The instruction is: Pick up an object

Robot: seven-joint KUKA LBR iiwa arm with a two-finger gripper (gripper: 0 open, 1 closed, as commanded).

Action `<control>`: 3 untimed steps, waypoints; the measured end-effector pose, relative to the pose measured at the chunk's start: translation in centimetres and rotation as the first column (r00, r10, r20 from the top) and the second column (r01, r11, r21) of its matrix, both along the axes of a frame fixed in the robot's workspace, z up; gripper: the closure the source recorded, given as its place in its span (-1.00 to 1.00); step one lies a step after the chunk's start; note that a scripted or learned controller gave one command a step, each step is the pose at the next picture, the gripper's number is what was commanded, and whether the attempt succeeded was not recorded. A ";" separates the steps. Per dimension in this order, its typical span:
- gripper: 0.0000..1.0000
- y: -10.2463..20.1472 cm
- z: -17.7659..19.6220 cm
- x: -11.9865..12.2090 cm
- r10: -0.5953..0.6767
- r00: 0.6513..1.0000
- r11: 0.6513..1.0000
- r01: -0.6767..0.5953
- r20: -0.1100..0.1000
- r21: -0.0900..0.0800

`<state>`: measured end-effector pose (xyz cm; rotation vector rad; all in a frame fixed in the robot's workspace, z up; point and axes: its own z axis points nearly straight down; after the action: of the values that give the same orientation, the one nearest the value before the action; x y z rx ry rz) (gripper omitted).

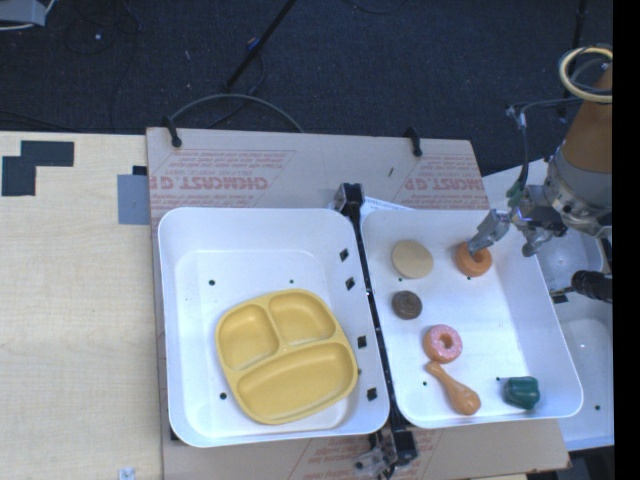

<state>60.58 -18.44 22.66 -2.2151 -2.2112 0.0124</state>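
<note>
orange piece [474,261] partly hidden by jaws [489,234] w/ arm cut off; jaw state unclear.

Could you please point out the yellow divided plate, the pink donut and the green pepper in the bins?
yellow divided plate [287,356], camera view, on the ridge between its compartments.
pink donut [432,344], camera view, on its frosted ring.
green pepper [521,392], camera view, on its body.

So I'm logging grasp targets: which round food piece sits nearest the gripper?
The orange piece, right at the gripper; the tan, brown and pink ones lie further left.
</note>
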 end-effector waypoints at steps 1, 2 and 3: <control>-1.00 0.0 0.7 0.3 0.002 1.000 1.000 -0.002 0.013 -0.003; -1.00 -0.7 -5.0 -0.4 0.001 1.000 1.000 -0.001 0.006 -0.001; -1.00 -1.0 -10.0 -1.4 0.002 1.000 1.000 -0.002 0.006 -0.001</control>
<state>59.18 -19.47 12.62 -2.2168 -2.2162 0.0065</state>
